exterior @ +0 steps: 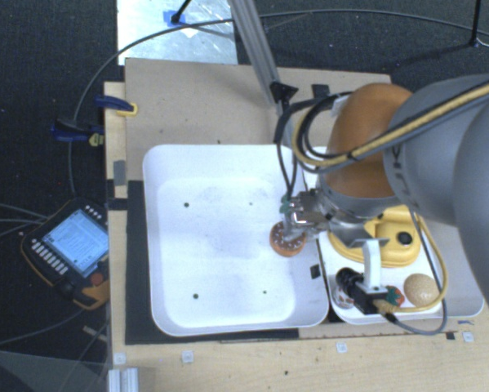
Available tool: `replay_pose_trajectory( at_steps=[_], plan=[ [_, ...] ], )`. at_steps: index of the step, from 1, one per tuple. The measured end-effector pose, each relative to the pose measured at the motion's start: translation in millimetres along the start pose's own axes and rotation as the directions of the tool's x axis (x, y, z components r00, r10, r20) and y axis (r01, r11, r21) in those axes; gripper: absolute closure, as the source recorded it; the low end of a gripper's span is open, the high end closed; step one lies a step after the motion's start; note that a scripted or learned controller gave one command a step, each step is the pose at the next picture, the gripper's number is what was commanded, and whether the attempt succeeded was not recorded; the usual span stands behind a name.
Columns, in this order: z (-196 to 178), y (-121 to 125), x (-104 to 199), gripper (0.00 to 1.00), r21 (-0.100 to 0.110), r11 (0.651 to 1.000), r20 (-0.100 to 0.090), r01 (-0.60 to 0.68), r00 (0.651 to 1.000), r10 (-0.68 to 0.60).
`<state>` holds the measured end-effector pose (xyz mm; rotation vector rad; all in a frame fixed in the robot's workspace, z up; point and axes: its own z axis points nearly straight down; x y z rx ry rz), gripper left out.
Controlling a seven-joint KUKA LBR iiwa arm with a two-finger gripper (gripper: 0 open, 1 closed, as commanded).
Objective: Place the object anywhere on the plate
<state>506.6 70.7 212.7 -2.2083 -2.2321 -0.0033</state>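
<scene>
Fingers (pixel 291 229) over round brown object (pixel 288 243)

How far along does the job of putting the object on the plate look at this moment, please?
Nothing looks finished yet. The end effector is low at the left bin's right edge, over a small brown round object; whether it grips it is unclear. Getting the object onto the yellow plate in the right bin remains.
</scene>
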Motion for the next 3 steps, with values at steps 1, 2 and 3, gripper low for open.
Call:
replay_pose_trajectory(
  at_steps=[1,2,3],
  plan=[
    [-2.4,-12.6,59.3,1.00,0.001,1.000,0.000,0.001,1.000,-0.001],
    [-5.3,-16.0,64.7,1.00,0.000,1.000,0.001,-0.004,1.000,0.004],
    [-5.3,-15.9,64.5,0.00,0.000,1.000,0.002,-0.004,1.000,0.004]
  ],
)
